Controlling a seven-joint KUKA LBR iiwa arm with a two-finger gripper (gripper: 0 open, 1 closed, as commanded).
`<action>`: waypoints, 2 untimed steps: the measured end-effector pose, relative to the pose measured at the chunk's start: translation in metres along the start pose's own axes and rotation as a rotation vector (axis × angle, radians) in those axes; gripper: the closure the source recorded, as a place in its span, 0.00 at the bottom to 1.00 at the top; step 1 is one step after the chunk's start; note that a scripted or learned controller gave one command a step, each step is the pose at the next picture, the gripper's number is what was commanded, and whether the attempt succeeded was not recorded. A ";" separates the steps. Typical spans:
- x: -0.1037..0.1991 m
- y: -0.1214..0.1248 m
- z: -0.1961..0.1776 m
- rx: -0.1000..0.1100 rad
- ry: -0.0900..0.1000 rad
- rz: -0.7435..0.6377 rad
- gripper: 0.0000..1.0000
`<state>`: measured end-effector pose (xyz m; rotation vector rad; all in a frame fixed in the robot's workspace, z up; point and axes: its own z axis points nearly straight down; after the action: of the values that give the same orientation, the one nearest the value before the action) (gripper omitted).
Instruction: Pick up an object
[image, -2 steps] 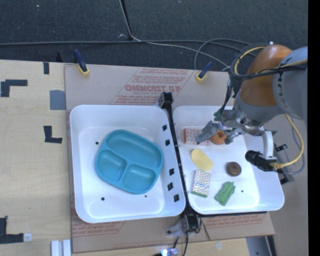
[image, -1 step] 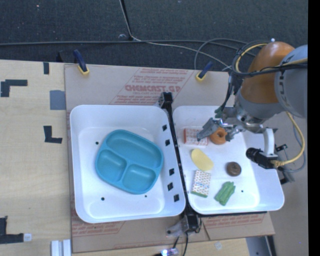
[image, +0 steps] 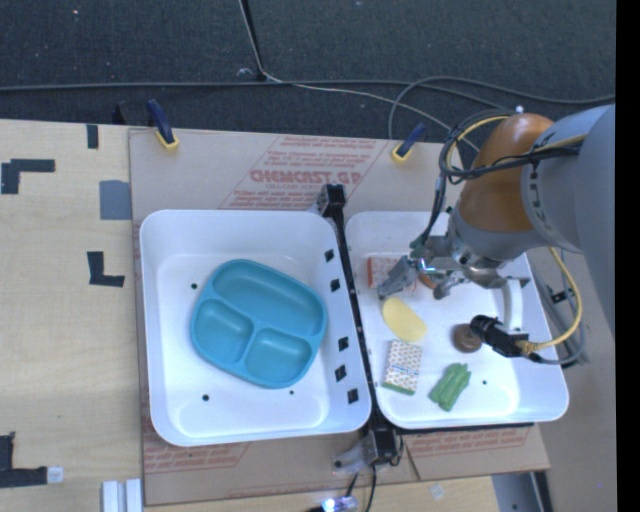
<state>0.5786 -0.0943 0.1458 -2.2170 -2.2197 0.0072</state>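
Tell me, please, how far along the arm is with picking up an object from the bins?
Done: the tool has reached the right bin, fingers spread, nothing between them. In hand: it hangs just above the yellow piece. Left: closing on an item and lifting it. The patterned packet, green item and brown round piece lie untouched.

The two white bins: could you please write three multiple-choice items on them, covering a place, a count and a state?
1. Where is the blue divided plate?
A. left bin
B. right bin
C. on the bench

2. How many compartments does the plate have?
A. two
B. three
C. five

3. How do the gripper's fingers stand?
A. shut on the green object
B. shut on the yellow object
C. open, holding nothing

Answers: 1 A, it lies inside the left bin. 2 B, one long section and two smaller ones show. 3 C, the fingers spread above the yellow object, far from the green object.
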 end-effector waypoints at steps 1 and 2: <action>0.001 0.007 0.061 -0.003 -0.001 -0.001 0.00; 0.001 0.007 0.060 -0.006 0.000 0.000 0.00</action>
<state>0.5854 -0.0929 0.0855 -2.2201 -2.2230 0.0008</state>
